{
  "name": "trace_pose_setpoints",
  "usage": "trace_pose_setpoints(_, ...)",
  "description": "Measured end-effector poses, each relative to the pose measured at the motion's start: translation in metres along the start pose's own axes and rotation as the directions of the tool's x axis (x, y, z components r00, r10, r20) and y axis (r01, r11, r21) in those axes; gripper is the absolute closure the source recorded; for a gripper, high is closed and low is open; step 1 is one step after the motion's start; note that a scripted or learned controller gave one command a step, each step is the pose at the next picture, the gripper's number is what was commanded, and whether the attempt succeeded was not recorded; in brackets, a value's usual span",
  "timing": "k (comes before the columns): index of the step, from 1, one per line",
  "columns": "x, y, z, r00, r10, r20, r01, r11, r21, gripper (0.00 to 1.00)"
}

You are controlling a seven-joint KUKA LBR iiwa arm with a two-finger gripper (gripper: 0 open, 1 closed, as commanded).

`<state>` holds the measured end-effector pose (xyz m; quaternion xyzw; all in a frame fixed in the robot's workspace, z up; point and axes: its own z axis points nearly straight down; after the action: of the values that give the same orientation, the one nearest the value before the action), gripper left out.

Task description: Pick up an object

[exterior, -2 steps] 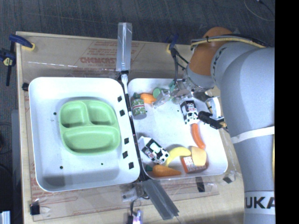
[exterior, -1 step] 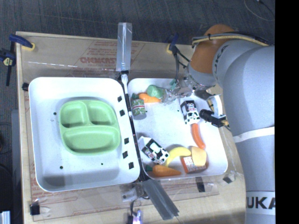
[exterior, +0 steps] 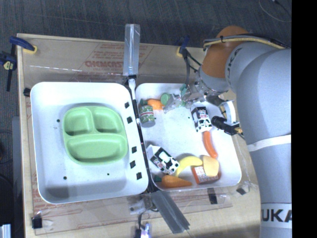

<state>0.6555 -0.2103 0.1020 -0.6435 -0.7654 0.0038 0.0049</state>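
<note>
Objects for picking lie in the right bin (exterior: 233,133): a small can (exterior: 147,114) and an orange piece (exterior: 155,103) by the left wall; a green item (exterior: 165,99) at the far side; a black-and-white cow toy (exterior: 200,118) mid-bin; an orange-red stick (exterior: 210,144) below it; a second black-and-white item (exterior: 164,161), a banana (exterior: 186,163), a carrot (exterior: 174,181) and an orange-labelled box (exterior: 201,173) along the near wall. Left bin (exterior: 44,133): one green divided tray (exterior: 94,134). Gripper (exterior: 190,94): low at the right bin's far edge, near the green item; grip state cannot be told.
</note>
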Motion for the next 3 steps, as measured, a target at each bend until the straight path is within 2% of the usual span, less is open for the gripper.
trace_pose_setpoints(2, -0.001, 0.000, 0.006, 1.000, 0.008, 0.000, -0.008, 1.000, -0.001, 0.00)
trace_pose_setpoints(3, -0.001, 0.001, -0.074, 0.999, 0.046, 0.002, -0.046, 0.999, -0.013, 0.00)
